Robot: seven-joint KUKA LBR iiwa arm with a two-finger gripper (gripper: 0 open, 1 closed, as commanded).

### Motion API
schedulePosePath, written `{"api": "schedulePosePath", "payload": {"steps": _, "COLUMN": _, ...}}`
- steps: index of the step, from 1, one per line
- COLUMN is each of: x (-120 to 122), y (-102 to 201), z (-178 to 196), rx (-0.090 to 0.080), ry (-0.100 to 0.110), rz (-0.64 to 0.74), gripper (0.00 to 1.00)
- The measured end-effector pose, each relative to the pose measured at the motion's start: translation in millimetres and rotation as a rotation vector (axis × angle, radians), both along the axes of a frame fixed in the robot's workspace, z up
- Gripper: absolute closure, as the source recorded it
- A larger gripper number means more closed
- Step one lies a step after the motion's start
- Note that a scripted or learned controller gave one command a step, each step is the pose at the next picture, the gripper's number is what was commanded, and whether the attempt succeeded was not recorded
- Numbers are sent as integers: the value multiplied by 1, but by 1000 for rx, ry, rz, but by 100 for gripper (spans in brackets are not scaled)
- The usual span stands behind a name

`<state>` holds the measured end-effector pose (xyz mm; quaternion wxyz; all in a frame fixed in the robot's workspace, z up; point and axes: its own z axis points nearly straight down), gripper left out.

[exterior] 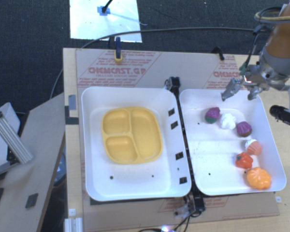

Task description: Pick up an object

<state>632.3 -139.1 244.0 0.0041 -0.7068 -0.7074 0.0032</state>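
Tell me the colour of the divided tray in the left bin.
Yellow: the divided tray shows plainly in the camera view.

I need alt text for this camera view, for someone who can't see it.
A robot arm's gripper hangs open over the right bin, which holds six small toy foods along its right side. The left bin holds a yellow divided plate.

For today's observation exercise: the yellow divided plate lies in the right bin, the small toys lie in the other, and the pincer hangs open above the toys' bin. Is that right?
Not quite. The camera view shows the yellow divided plate in the left bin; the small toys lie in the right bin. The pincer does hang open above the toys' bin.
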Motion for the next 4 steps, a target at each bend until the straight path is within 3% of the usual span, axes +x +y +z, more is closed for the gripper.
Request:
{"api": "schedulePosePath", "payload": {"steps": 1, "x": 2, "y": 0, "z": 8, "rx": -2, "ry": -12, "rz": 2, "gripper": 0}}
{"api": "schedulePosePath", "payload": {"steps": 4, "x": 4, "y": 13, "z": -134, "rx": -2, "ry": -13, "rz": 1, "gripper": 0}}
